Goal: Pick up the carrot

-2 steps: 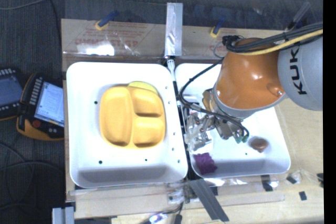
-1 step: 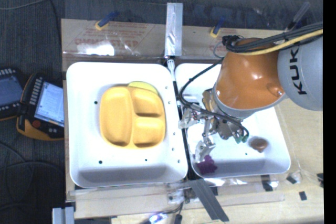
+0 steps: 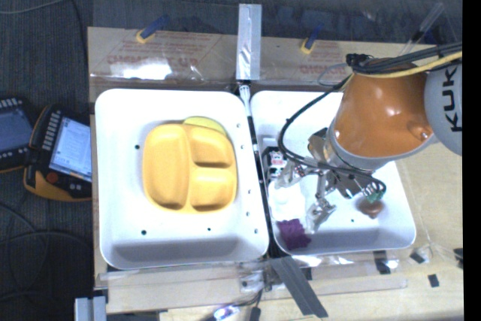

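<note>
Carrot (image 3: 371,205): small brownish-orange piece with a green tuft on its upper right. It lies on the floor of the right bin (image 3: 398,235), towards the bin's right wall and front half. The shape is partly shaded by the arm, so this identification is probable, not certain.

Gripper (image 3: 322,213): just left of the carrot, apart from it, tip pointing down at the bin floor. Nothing is seen held in it. Whether it is released or clenched cannot be told from this angle.

Purple object (image 3: 294,231): lies beside the gripper tip, near the right bin's front left corner.

Arm: its orange band (image 3: 383,116) hangs over the rear half of the right bin. The grey link to its right bears black letters, "KU" legible, the rest cut off.

Left bin (image 3: 113,184): holds a yellow divided tray (image 3: 189,165).

Bench (image 3: 440,274): cardboard sheet behind the bins has faint reddish print, not readable. A control pendant (image 3: 60,154) lies on the carpet to the left, screen text too small to read.
</note>
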`<action>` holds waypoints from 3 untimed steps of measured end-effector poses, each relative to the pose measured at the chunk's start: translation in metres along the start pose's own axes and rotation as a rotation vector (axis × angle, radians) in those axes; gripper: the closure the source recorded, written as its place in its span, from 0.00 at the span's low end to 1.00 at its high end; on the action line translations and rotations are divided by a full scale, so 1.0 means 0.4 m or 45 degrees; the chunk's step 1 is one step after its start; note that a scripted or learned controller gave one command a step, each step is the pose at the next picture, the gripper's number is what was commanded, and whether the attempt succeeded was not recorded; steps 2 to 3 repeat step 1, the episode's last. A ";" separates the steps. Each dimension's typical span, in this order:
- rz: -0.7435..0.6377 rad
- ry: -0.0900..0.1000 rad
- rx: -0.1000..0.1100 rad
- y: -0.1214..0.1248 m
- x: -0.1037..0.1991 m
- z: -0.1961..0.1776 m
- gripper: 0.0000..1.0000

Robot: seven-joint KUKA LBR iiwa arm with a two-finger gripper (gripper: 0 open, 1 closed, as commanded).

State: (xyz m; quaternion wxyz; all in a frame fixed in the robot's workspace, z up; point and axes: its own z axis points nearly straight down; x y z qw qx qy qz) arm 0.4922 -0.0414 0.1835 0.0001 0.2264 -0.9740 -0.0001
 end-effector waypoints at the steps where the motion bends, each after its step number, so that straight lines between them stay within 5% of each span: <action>1: -0.122 0.000 0.000 -0.148 0.026 0.128 0.00; 3: -0.122 0.000 0.000 -0.148 0.026 0.128 0.00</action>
